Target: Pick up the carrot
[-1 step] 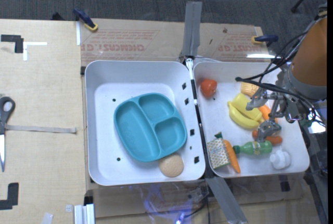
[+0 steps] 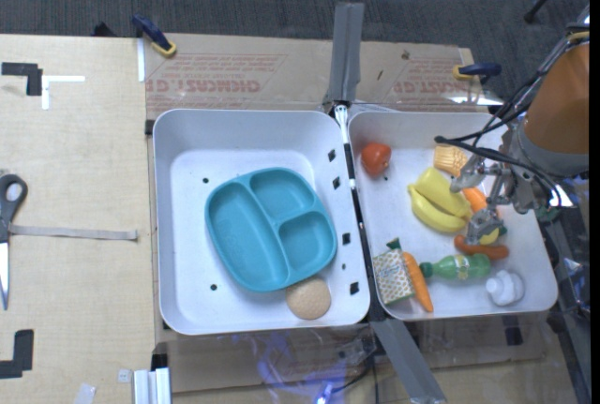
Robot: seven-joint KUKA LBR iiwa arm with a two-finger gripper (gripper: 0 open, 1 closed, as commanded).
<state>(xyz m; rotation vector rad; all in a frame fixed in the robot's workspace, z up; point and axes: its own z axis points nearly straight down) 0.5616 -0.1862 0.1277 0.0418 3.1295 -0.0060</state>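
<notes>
Table (image 2: 66,168): carries two white bins side by side; scissors (image 2: 7,233) lying at far left.
Left bin (image 2: 169,233): holds blue divided plate (image 2: 270,229); round bun (image 2: 308,298) touching plate's near edge.
Right bin (image 2: 534,299): crowded; carrot and pincer both here.
Pincer (image 2: 483,201): low over bin's right half, just beside bananas (image 2: 437,201); opening cannot be told; nothing seen held.
Carrot (image 2: 418,280): near front wall, lying aslant, green top up; carton (image 2: 391,276) touching on left, green bottle (image 2: 459,268) touching on right.
Step, judged: shift toward front-left, close across carrot's narrow width, clear of carton and bottle.
Obstacles: bananas and bottle between pincer and carrot.
Others: tomato (image 2: 375,157) at back-left; white piece (image 2: 504,288) at front-right.
</notes>
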